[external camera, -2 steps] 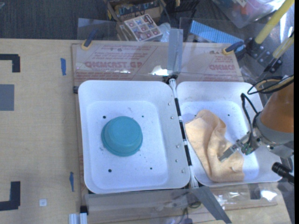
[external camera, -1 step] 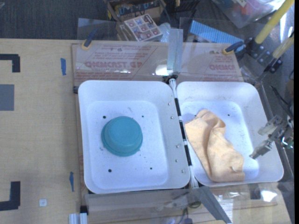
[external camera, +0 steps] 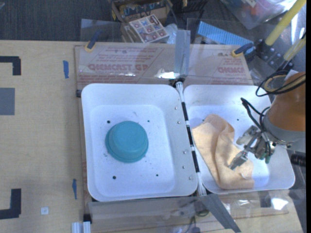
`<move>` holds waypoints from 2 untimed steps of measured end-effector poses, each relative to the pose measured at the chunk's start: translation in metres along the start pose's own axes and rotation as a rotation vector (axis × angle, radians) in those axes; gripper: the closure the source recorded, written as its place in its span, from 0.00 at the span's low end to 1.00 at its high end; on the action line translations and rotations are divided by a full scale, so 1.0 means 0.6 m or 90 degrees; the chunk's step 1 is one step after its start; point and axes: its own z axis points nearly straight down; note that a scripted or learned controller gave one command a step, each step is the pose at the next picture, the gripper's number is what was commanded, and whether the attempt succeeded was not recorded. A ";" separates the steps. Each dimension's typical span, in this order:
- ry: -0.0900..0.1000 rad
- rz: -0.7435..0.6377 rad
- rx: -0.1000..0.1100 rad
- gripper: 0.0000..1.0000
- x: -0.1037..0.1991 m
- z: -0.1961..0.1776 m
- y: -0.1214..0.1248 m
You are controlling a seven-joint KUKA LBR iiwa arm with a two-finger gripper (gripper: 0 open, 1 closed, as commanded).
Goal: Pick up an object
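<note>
Two shallow white plastic bins sit side by side: the left bin (external camera: 97, 106) and the right bin (external camera: 218, 98). A crumpled tan cloth (external camera: 218, 149) fills the right bin's centre toward 6 o'clock. A round teal bowl (external camera: 127, 141), upside down, sits mid-left bin. The gripper (external camera: 244, 149), fingers spread and clasping nothing, rests at the cloth's 3 o'clock edge.

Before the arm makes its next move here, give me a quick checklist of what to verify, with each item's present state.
1. Target within reach: tan cloth lies in the right bin, under the pincer: ok.
2. Pincer over the cloth: ok.
3. Cloth actually gripped: cannot tell.
4. Cloth inside the bin walls: ok.
5. Teal bowl, upside down in the left bin, away from the arm: ok.
</note>
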 end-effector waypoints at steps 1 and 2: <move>-0.005 0.094 -0.002 0.00 -0.118 0.042 0.012; -0.007 0.196 -0.004 0.00 -0.146 0.042 0.136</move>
